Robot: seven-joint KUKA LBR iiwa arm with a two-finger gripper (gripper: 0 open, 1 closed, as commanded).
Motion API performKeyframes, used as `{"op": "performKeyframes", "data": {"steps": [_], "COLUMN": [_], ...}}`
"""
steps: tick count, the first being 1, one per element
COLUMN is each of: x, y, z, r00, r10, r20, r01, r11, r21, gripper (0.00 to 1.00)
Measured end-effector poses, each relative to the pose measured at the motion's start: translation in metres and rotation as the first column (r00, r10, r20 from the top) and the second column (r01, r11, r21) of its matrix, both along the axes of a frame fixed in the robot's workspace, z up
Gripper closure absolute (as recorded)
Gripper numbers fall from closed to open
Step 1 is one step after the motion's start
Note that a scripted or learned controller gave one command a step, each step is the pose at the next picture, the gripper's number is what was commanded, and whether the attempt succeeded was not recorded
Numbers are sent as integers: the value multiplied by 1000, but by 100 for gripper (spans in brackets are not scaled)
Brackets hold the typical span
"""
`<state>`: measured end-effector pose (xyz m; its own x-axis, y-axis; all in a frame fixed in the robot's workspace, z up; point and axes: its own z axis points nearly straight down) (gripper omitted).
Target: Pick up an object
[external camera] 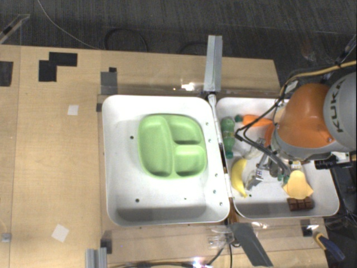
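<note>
Two shallow white bins sit side by side on the pale wooden bench (50, 166). The left bin (120, 205) holds one thing: a light green plastic plate with three compartments (170, 145), lying flat near the bin's middle.

The right bin (329, 205) holds the small objects. I count one yellow banana (239, 177) lying along the bin's left side, close to the divider between the bins; one green bottle-like item (227, 128) above it, also against the left wall; one orange object (257, 128) near the top of the bin, partly covered by the arm and its cables; one yellow pear-shaped piece (298, 185) toward the lower right; and one brown chocolate-bar block (300, 204) just below that, near the bin's front wall.

The grey arm with its orange band (304, 116) reaches in from the right and hangs over the right bin. Its two-finger gripper (257, 177) points down-left, just beside the banana and between it and the yellow pear-shaped piece. From this angle I cannot tell how the gripper is set, and I see nothing between its tips.
</note>
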<state>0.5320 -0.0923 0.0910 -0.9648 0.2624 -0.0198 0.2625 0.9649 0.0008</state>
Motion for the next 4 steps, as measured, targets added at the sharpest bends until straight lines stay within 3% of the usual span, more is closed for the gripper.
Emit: {"op": "performKeyframes", "data": {"steps": [1,2,3,4], "x": [-23,-32,-31,-21], "y": [7,3,-17,-3], "z": [0,1,1,1], "r00": [1000,903,724,322], "r10": [-7,430,690,947], "r20": [4,5,-2,-13], "r01": [7,-430,-690,-947], "r11": [1000,903,723,322], "r21": [1,-9,-13,-22], "gripper": [0,0,0,0]}}
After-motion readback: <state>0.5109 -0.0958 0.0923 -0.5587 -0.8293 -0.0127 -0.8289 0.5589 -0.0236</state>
